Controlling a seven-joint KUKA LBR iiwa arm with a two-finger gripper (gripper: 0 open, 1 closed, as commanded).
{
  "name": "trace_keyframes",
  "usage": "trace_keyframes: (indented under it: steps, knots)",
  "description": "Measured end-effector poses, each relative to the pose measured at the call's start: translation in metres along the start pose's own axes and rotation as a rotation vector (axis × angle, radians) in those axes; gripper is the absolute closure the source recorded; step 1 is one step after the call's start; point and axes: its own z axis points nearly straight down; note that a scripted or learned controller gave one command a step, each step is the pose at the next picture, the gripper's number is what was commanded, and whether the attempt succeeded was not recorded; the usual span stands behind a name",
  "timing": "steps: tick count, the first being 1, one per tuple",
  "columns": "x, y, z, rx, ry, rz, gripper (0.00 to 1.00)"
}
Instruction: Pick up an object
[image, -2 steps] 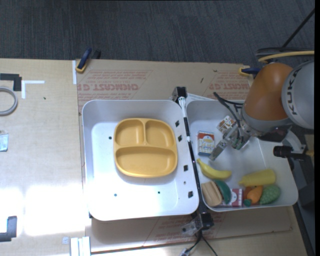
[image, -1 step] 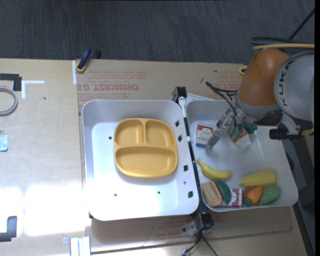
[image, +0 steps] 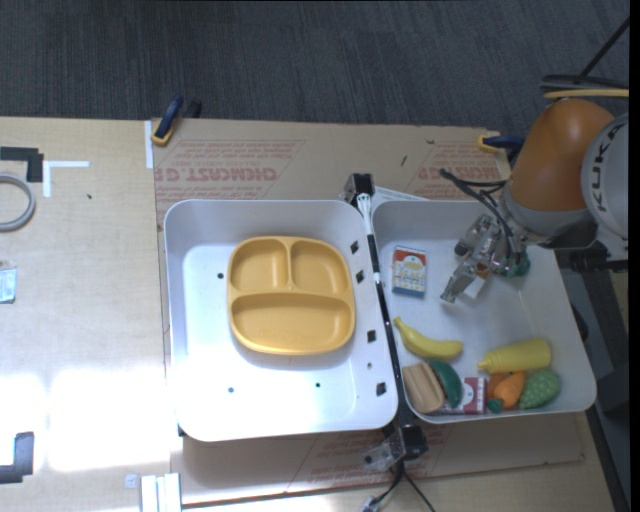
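Observation:
My gripper (image: 457, 289) hangs over the middle of the right bin (image: 560, 300), with no object seen in it. A small white and red carton (image: 409, 271) lies just to its left. A banana (image: 430, 343) lies below it, toward the bin's front. Along the front wall sit a yellow bottle-like toy (image: 517, 355), an orange carrot (image: 507, 388), a green bumpy toy (image: 541, 388), a tan bread piece (image: 422, 387), a dark green toy (image: 448, 383) and a red and white box (image: 474, 394).
The left bin (image: 190, 300) holds a yellow divided plate (image: 292, 296). A clamp (image: 359, 186) sits at the top of the wall between the bins. The arm's orange band (image: 558, 150) reaches in over the right bin's far right corner.

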Motion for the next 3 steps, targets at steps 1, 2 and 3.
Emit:
trace_keyframes:
  steps: [1, 2, 3]
  knots:
    - [-0.001, 0.000, -0.010, -0.002, -0.004, 0.004, 1.00]
    - [0.010, 0.019, -0.134, 0.001, 0.000, 0.212, 1.00]
    - [0.042, 0.056, -0.226, 0.000, -0.002, -0.082, 1.00]
